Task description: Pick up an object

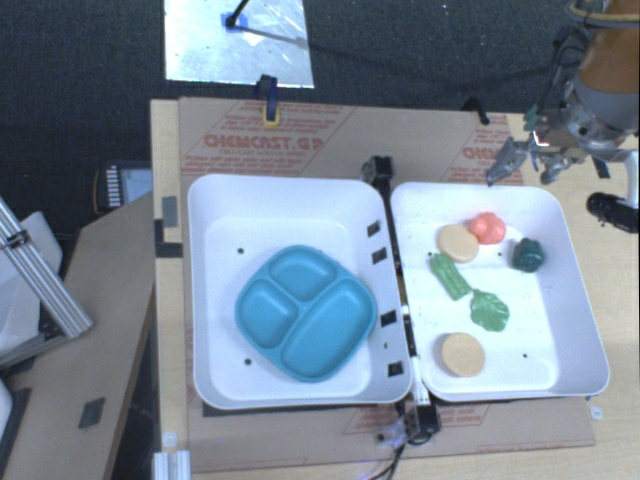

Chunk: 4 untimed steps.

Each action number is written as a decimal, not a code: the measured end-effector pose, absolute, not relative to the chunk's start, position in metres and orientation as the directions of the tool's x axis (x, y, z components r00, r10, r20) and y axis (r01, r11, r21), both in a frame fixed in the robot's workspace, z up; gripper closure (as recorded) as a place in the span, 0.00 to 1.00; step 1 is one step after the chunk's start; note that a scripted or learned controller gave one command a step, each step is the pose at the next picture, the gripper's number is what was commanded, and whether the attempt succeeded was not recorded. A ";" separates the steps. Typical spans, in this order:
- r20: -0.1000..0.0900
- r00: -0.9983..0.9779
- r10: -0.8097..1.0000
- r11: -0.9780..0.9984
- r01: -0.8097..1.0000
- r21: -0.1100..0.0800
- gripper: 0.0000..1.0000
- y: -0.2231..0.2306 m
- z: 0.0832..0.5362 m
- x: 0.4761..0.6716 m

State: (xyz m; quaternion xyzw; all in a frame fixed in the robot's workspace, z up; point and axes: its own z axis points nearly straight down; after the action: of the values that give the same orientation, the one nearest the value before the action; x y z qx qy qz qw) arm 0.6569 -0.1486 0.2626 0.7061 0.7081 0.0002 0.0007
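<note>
The right bin holds several small objects. A pink ball touches a tan disc. A dark green pepper-like piece lies near the right wall. A green stick and a green leafy piece lie mid-bin, and a second tan disc sits near the front. My gripper hangs above the bin's far rim at the upper right, open, with nothing between its spread fingers.
The left bin holds a blue divided plate. A black clip divider joins the two bins. A silver sheet lies at the back, and a metal rail stands at the left.
</note>
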 end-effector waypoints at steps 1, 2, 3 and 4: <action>0.000 -0.002 1.000 0.002 1.000 -0.003 0.00 -0.149 0.200 0.657; 0.000 -0.001 1.000 0.001 1.000 -0.002 0.00 -0.152 0.151 0.648; -0.006 -0.004 1.000 0.005 1.000 0.010 0.00 -0.149 0.113 0.656; 0.000 -0.005 1.000 0.005 1.000 0.001 1.00 -0.148 0.122 0.654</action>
State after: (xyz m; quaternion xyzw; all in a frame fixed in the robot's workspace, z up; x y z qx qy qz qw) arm 0.6542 -0.1482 0.1221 0.7054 0.7088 0.0003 0.0006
